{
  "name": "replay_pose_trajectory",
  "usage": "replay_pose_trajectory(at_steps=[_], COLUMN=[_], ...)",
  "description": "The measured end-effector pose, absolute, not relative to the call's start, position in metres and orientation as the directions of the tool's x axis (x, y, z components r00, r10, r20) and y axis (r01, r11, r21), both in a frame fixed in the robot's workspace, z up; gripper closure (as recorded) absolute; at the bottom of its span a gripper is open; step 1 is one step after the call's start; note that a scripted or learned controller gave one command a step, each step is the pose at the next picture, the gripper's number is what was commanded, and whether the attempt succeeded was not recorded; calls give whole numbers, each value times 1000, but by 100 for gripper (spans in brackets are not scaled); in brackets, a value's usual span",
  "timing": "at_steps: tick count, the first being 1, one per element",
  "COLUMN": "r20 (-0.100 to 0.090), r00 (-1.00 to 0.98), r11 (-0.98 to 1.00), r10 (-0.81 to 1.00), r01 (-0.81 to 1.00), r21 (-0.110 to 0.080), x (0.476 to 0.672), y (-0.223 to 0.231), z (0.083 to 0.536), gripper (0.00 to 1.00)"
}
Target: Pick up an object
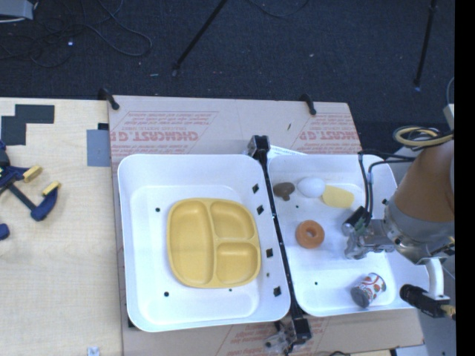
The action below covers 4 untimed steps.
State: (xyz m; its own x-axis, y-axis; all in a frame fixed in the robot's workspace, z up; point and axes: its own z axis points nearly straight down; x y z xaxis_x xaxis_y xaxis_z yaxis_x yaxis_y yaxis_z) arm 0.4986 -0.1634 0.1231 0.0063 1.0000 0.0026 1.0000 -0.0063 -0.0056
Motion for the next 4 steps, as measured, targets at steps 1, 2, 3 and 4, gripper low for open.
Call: replay_pose_trajectory(at_steps=[1,2,3,4], r20=[0,0,0,2], r00=[-1,-2,-1,-5], r11=[1,2,1,5], r10=[1000,1000,1000,1000], r01=[1000,1000,1000,1000], r21=[2,2,1,-1], x=[502,506,507,520], y=[-162,-158,-158,-102], z=[185,229,259,263], gripper=[100,100,100,100])
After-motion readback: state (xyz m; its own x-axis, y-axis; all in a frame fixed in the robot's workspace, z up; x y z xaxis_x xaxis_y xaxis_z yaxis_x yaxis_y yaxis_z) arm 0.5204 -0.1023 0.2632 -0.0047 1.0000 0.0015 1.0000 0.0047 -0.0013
